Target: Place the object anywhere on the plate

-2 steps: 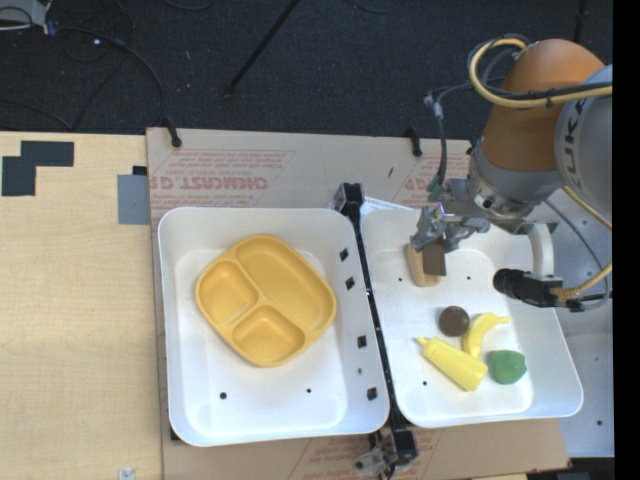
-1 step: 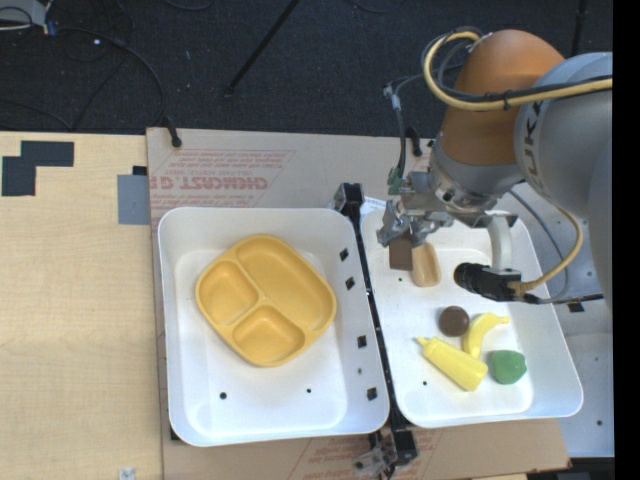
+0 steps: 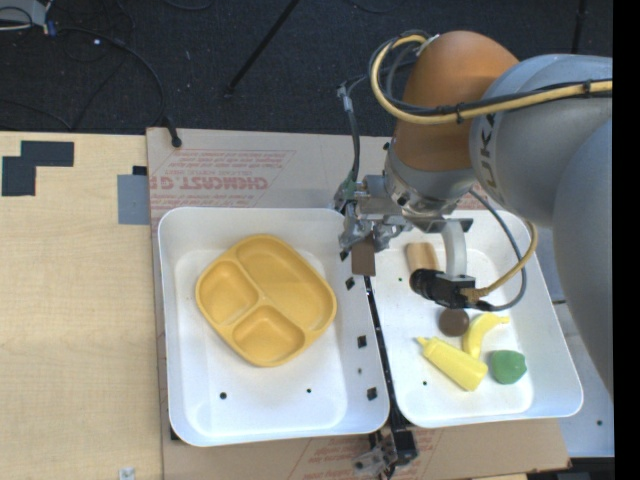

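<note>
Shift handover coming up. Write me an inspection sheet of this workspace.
Surface: two white bins side by side on a cardboard-topped bench.
Job's things: yellow divided plate in the left bin, nothing on it.
Clutter: right bin holds a yellow bottle, banana, green piece, brown piece and tan cylinder.
Claw: claw above the divider between the bins; finger state unclear.
Cables: yellow hose loops over the wrist; black cable hangs below.
Surroundings: dark floor with cords behind.

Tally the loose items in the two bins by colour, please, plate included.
Yellow: 3 (divided plate in the left bin; banana; squeeze bottle)
Green: 1 (rounded item)
Brown: 1 (round item)
Tan: 1 (cylinder)
Total: 6
</note>
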